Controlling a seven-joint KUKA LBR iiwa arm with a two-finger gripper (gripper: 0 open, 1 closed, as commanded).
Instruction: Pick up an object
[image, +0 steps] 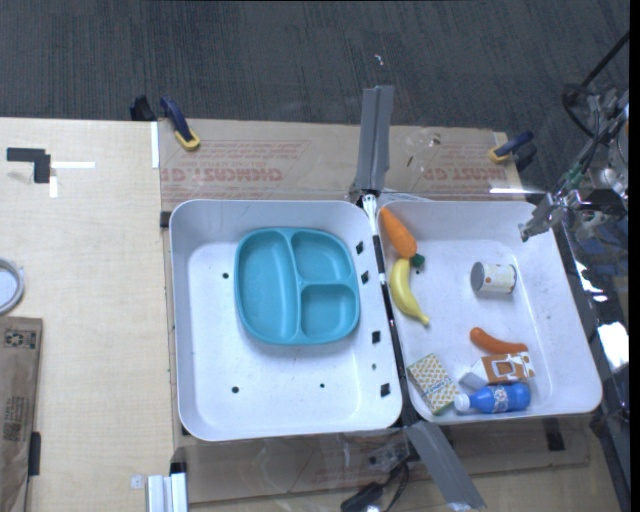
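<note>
bins come first: the left bin (200, 330) with its teal divided plate (297, 285) lies far left of the gripper (545, 215), the right bin (560, 330) just below it. whether the gripper is apart or together i cannot tell. nothing looks picked yet; this seems the approach step. nearest candidate is the small white cup (494, 277), down-left of it; banana (405, 290) and carrot (398, 233) lie further left. next it would need to descend over one.

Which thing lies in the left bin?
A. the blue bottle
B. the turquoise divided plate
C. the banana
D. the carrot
B: the turquoise divided plate sits alone in the left bin, while the banana, carrot and blue bottle lie in the right bin.
</note>
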